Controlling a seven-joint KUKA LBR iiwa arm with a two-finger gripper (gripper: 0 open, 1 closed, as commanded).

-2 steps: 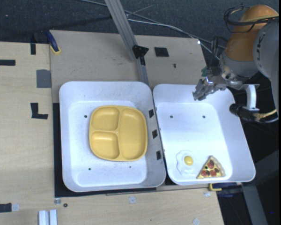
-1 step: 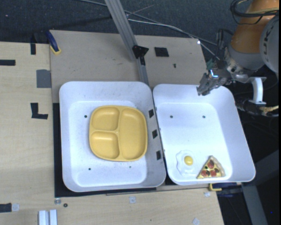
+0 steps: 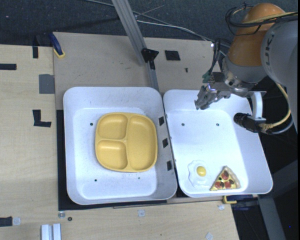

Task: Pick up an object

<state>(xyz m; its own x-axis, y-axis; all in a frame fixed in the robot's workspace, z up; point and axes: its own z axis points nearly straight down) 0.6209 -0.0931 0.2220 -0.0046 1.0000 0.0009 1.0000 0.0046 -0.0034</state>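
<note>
Camera view: hovered over right white plastic bin's (image 3: 250,149) far edge, two-finger gripper (image 3: 204,102), finger state untellable, well apart from fried-egg toy (image 3: 197,172) and pizza-slice toy (image 3: 225,179), presumably pre-descent.

One fixed camera looks down at a slant on both white bins (image 3: 115,96), arm (image 3: 270,39) entering right.

Grey KUKA arm (image 3: 285,44), smooth rounded casing w/ a glossy orange band (image 3: 252,31) above the wrist. Thin black cables loop over the top of the orange section; one more runs down the wrist side w/ a small green bit near it. Small dark metal two-finger gripper (image 3: 204,100) under a grey wrist flange. White bracket (image 3: 256,106) at the side carries a black cylindrical part (image 3: 246,121), w/ a yellowish cable trailing off it.
</note>
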